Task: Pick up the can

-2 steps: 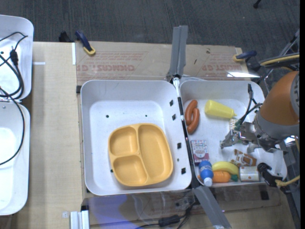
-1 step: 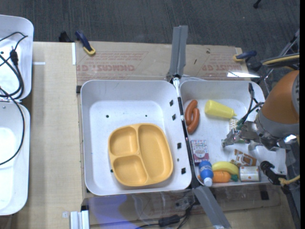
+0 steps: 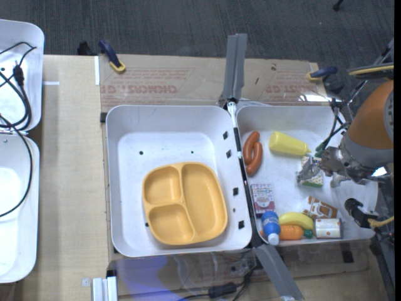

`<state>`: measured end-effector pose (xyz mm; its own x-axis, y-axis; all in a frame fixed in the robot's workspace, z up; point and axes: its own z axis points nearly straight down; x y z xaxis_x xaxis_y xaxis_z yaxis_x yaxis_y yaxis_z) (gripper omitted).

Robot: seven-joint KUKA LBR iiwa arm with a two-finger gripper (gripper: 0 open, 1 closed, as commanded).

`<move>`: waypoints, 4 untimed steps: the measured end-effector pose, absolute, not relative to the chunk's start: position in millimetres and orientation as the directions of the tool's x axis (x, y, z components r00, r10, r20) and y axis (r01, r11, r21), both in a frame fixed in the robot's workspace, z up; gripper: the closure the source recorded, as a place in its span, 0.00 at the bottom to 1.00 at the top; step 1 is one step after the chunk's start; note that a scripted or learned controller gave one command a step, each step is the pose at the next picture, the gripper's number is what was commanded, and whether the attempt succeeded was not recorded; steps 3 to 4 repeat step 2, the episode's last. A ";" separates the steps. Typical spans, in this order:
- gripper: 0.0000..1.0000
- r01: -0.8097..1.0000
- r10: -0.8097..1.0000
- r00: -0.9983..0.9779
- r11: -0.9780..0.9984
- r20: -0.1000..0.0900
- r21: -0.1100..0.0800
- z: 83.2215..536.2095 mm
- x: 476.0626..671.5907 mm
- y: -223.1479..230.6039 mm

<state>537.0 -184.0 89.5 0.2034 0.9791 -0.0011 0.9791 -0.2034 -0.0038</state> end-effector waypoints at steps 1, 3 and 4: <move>0.00 0.918 0.918 0.397 -0.397 -0.001 -0.007 89.2 500.9 -165.9; 1.00 0.919 0.919 0.395 -0.395 -0.002 -0.012 95.9 500.2 -166.3; 1.00 0.919 0.919 0.395 -0.395 -0.002 -0.012 95.9 500.2 -166.3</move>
